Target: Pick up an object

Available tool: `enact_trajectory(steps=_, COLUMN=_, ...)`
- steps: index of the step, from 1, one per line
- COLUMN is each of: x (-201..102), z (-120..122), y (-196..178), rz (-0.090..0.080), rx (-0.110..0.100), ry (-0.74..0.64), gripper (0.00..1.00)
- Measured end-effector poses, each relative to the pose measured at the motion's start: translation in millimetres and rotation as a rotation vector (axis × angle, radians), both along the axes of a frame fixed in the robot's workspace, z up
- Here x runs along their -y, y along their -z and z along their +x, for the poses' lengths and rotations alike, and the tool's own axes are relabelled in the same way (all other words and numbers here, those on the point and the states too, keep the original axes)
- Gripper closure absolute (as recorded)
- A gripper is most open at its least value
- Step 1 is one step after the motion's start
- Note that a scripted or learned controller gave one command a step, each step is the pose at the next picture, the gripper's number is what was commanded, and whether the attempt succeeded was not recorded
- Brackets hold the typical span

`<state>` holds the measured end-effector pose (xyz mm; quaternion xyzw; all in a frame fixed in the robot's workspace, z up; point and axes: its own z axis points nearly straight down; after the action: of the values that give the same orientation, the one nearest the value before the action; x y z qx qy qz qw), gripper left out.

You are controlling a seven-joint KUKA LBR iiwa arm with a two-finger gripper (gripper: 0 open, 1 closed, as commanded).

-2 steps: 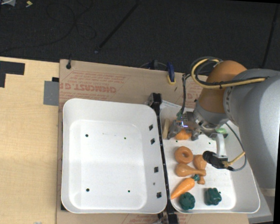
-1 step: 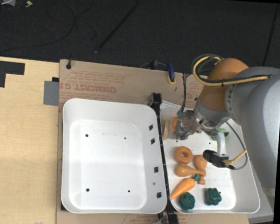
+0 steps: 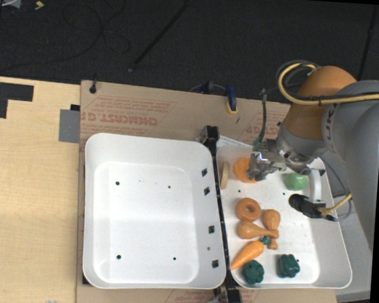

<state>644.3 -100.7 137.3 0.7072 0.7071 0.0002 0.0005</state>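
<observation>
The pincer (image 3: 259, 165) sits low in the right bin (image 3: 337, 270), at an orange piece (image 3: 242, 170) near the divider — whether it is apart or clamped, I cannot tell. The piece looks small, rounded and smooth — it could squirt sideways against the wall, leaving nothing gripped.
</observation>
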Motion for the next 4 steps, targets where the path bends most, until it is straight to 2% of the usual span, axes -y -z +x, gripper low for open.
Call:
enact_trajectory(steps=1, x=-8, z=-1, y=-1, rz=0.001, rx=-0.003, ry=-0.001, gripper=1.0)
enact_trajectory(steps=2, x=-12, z=-2, y=28, rz=0.001, rx=-0.007, ry=-0.001, gripper=1.0)
enact_trajectory(steps=3, x=-18, z=-1, y=14, rz=0.001, rx=-0.003, ry=-0.002, gripper=1.0)
enact_trajectory(steps=4, x=-19, z=-1, y=37, rz=0.0, rx=-0.007, ry=-0.004, gripper=1.0)
